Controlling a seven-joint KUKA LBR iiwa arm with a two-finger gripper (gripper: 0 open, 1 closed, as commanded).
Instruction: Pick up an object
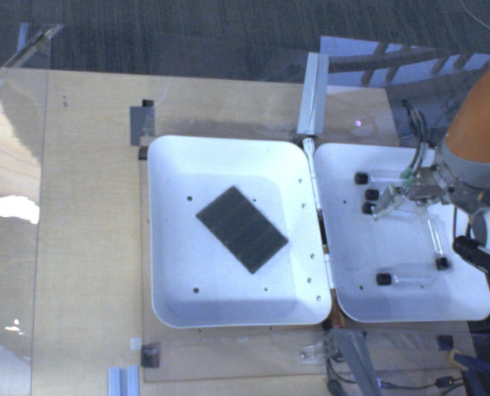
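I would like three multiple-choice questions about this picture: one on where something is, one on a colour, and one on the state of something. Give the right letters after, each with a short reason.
1. Where does the dark flat pad lie?
A. in the left bin
B. in the right bin
C. on the bare bench

2. What colour is the band on the arm?
A. blue
B. green
C. orange

3. How does the pad lie in its bin?
A. standing on edge against a wall
B. flat and turned at an angle to the walls
C. hanging halfway over the rim

Answers:
1. A, it rests near the middle of the left bin.
2. C, the rounded part over the right bin is orange.
3. B, its whole face shows and its corners point toward the walls.
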